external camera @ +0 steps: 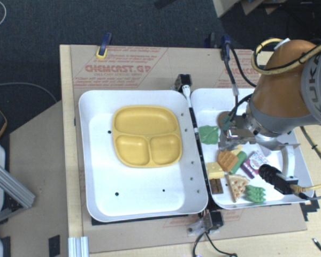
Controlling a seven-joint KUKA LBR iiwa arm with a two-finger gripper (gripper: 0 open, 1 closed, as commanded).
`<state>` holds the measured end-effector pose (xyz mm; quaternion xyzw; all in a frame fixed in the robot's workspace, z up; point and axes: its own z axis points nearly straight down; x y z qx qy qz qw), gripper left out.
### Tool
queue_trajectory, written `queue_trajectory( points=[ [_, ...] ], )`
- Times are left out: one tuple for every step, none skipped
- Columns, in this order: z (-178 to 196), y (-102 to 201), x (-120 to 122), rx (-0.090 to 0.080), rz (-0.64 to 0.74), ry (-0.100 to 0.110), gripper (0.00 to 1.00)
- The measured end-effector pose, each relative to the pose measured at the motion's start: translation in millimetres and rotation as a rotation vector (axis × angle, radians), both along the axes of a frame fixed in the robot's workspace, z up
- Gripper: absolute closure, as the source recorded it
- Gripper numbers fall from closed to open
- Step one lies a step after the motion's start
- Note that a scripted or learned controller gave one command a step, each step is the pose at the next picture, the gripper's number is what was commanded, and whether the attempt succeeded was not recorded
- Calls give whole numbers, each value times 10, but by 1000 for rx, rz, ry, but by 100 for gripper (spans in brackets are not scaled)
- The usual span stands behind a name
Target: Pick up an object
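Observation:
The right bin [214, 103] holds several small toy foods: a green leafy piece [208, 134], an orange waffle-like piece [228, 160], a yellow block [214, 169], a brown chocolate piece [216, 186], a pizza slice [237, 186], a green piece [255, 194] and a purple wrapper [251, 166]. My gripper [229, 136] hangs low over this bin, just right of the green leafy piece and above the orange piece. The arm's orange band and grey wrist cover the fingers from above.
The left bin [96, 159] carries a yellow three-compartment plate [147, 135]. A black clamp [183, 82] sits at the far end of the divider between the bins. Cables run along the right bin's far and right sides.

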<state>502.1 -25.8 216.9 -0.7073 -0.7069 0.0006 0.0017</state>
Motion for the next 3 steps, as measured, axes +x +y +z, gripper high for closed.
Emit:
queue_trajectory(
  points=[
    [92, -25, 171, -2, 1, -7, 100],
    [180, -8, 41, 0, 0, -2, 100],
    [17, -66, 131, -1, 0, 0, 100]
  ],
)
